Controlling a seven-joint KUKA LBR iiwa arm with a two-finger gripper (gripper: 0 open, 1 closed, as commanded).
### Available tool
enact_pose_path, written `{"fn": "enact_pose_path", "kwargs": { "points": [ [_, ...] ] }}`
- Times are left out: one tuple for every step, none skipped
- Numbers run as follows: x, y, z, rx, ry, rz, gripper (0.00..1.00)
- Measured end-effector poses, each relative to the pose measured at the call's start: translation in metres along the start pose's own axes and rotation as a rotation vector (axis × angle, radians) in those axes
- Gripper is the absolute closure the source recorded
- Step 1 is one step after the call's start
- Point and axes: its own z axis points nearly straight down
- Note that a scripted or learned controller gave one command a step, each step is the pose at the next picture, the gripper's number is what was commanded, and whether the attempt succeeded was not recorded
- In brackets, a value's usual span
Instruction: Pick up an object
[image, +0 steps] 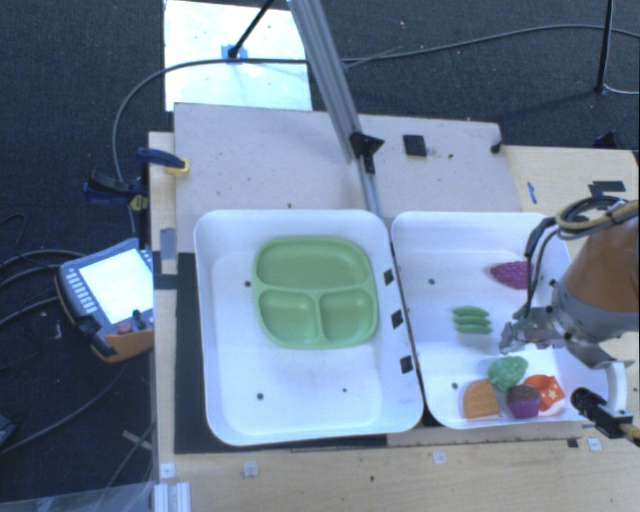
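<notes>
In the right bin (440, 250) lie several toy foods. A green pea pod (472, 320) rests mid-bin, and a purple grape bunch (511, 272) lies toward the back right. At the front sit a green leafy piece (507, 371), an orange piece (480, 400), a dark purple piece (523, 401) and a red piece (546, 393). My gripper (520, 338) hangs just above the green leafy piece and right of the pea pod, under the orange-banded wrist (600, 275). Nothing shows between its tips.
The left bin (230, 390) holds a green divided plate (316, 291). A metal pole (335, 85) slants across the back board. A teach pendant (110, 295) and cables lie on the floor at the left.
</notes>
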Motion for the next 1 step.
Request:
{"fn": "enact_pose_path", "kwargs": {
  "points": [
    [-0.0035, 0.0115, -0.0501, 0.007, 0.001, -0.004, 1.0]
  ]
}}
